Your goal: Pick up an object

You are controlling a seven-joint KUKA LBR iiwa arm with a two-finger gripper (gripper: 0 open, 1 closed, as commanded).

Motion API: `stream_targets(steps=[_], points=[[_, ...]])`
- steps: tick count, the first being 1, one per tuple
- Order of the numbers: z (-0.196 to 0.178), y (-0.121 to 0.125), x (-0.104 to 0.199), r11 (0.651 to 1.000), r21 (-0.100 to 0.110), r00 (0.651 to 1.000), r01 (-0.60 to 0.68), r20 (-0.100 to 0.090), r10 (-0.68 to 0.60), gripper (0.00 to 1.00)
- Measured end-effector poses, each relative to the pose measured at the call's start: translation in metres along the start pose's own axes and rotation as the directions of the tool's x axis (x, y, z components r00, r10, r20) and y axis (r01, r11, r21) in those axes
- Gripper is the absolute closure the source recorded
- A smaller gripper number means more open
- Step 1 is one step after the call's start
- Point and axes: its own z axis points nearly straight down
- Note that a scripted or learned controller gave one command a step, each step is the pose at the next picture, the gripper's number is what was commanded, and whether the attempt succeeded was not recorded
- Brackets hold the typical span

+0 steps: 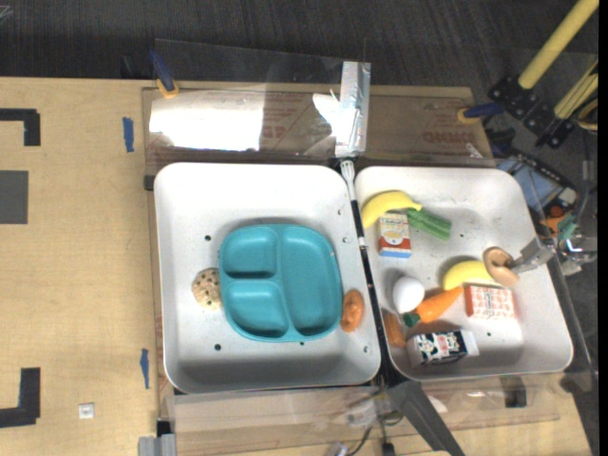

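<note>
The right bin (532, 345) holds a yellow banana (388, 202), a small white and orange carton (394, 236), a green piece (432, 223), a white egg (408, 294), a second yellow fruit (464, 274), a brown round piece (499, 264), an orange carrot (439, 304), a red and white box (489, 302) and a black and white carton (439, 346). A grey metal part of my gripper (540, 252) reaches over this bin's right rim, just right of the brown piece. Nothing is seen lifted.
The left bin (180, 207) holds a teal divided plate (280, 281), a cookie (206, 288) at its left and an orange-brown roll (352, 310) at its right. A clear sheet with tape (351, 107) lies behind the bins. Yellow poles and clamps (541, 55) stand at the far right.
</note>
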Motion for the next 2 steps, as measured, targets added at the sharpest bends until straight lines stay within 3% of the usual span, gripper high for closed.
stream_targets(steps=[1, 2], points=[[0.091, -0.022, 0.021, 0.996, 0.005, 0.996, -0.086, -0.001, 0.086, 0.00], [0.119, -0.020, 0.013, 0.983, 0.002, 0.982, 0.186, -0.007, -0.186, 0.00]])
